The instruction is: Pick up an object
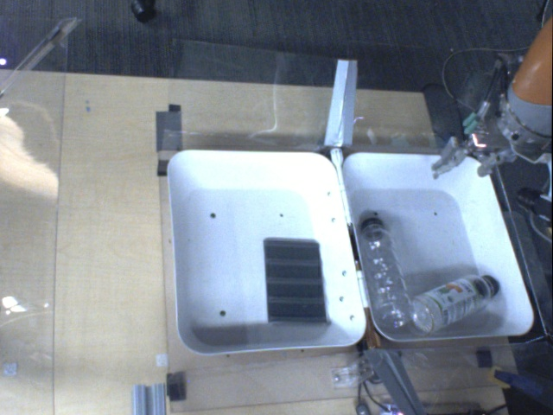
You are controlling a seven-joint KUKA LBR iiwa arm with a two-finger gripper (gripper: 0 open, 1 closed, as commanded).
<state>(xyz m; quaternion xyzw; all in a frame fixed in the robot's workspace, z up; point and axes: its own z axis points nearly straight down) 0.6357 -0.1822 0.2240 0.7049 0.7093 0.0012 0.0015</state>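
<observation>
Gripper (464, 156) hangs over right bin's (432, 188) far right corner, fingers (448, 161) apart, nothing between them. Nearest candidates: two clear bottles in same bin, toward its near side, down-left of gripper. Upright-lying bottle (383, 275) runs along bin's left wall, cap toward far side. Labelled bottle (454, 299) lies tilted across near right part, neck touching first. Black ridged block (295, 279) sits in left bin (199, 197), well apart.

A pale wooden surface (104, 258) carries two shallow white bins side by side (rims touching): the left bin (194, 232) and the right bin (432, 188). A clear upright panel (34, 145) stands along its left part.
</observation>
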